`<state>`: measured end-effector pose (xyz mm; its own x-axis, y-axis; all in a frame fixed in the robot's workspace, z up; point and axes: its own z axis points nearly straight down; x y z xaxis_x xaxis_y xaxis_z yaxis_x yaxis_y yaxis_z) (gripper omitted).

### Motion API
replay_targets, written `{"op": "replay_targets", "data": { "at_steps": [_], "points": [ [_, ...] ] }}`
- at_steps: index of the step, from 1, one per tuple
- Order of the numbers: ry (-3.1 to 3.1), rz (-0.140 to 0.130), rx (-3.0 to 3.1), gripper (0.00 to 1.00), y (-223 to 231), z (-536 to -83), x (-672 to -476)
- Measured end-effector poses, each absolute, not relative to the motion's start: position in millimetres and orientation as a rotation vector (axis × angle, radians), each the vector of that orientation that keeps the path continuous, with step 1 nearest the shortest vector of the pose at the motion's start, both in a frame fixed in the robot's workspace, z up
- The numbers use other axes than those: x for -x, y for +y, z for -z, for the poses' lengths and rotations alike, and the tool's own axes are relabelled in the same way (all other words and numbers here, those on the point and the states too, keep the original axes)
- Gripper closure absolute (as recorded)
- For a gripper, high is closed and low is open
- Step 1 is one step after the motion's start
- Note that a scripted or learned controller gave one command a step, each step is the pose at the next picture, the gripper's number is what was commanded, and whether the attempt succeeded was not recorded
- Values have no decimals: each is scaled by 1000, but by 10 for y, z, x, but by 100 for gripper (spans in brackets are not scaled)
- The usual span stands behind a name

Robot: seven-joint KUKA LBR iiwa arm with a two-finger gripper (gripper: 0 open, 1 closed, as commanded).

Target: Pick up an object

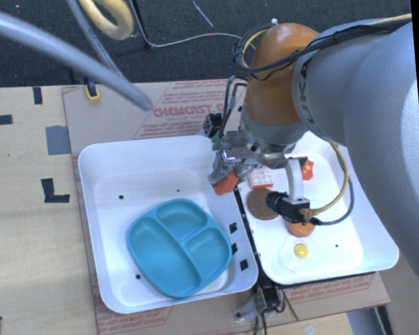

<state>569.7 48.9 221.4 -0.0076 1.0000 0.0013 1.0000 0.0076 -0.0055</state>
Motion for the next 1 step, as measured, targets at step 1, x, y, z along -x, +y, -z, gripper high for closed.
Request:
{"op": "replay_targets", "data": {
  "at_steps": [1],
  "points": [
    [-2226, -6, 2211, 100, 984, -2210, -5942]
  ]
}}
